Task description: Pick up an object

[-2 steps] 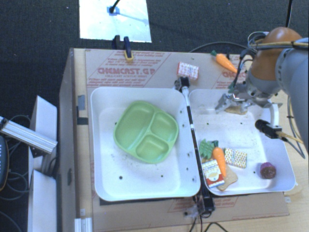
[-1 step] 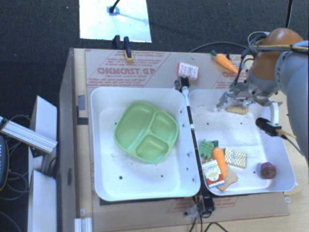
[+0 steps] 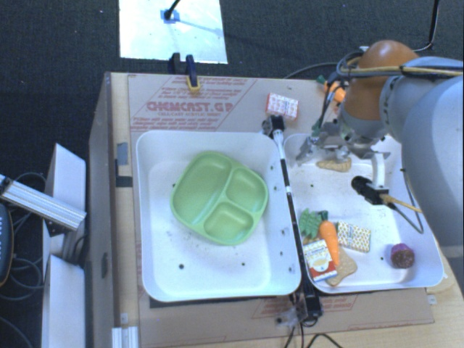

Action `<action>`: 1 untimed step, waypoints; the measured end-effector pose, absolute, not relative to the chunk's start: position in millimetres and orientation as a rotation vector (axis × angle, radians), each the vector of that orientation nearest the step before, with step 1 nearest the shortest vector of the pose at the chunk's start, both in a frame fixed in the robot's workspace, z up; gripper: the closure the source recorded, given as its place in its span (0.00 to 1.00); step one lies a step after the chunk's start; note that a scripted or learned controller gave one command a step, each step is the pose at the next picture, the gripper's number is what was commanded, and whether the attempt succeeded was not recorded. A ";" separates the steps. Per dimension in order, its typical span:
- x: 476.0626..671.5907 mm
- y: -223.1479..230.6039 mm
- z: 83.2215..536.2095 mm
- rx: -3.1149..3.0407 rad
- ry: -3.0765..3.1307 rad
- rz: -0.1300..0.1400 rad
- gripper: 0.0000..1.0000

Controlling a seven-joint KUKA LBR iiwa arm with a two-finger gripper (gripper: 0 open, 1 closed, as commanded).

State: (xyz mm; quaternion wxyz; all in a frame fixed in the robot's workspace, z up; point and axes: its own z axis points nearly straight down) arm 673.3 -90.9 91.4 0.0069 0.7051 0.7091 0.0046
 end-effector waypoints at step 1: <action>674.7 -92.9 103.7 2.199 2.214 0.016 1.00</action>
